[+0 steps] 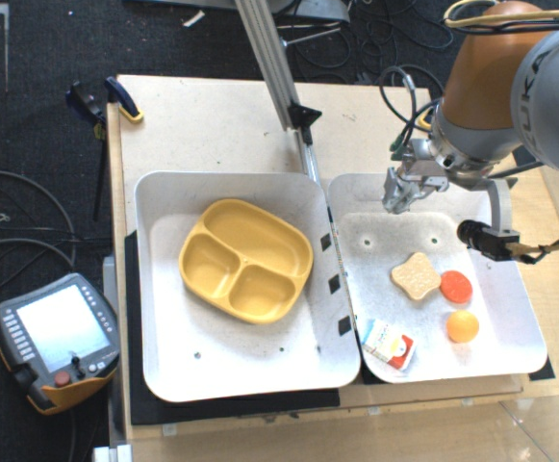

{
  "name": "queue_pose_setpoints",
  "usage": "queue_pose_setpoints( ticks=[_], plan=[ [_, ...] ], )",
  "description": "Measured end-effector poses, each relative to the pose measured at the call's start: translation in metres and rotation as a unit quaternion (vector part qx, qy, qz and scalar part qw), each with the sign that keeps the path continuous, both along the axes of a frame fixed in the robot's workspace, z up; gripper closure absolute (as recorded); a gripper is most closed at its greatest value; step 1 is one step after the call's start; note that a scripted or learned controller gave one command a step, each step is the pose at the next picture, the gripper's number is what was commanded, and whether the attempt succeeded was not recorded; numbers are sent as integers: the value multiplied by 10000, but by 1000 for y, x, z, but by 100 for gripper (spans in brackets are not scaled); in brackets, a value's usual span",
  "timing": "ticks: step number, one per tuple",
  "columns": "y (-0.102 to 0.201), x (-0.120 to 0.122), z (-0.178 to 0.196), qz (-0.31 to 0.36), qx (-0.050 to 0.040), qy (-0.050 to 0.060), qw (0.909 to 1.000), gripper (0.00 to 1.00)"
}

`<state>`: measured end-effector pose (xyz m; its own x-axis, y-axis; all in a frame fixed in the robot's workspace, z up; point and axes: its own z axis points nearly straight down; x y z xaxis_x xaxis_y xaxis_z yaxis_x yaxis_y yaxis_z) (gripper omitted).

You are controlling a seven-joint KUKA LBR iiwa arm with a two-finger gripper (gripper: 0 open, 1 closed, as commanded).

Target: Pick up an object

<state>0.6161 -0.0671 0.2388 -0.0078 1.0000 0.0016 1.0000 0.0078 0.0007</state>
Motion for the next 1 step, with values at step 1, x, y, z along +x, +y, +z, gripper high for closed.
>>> queue_pose_setpoints(
  ticks=[1],
  plan=[
    [60,-16,-7,4,2,18,10000,100]
  ],
)
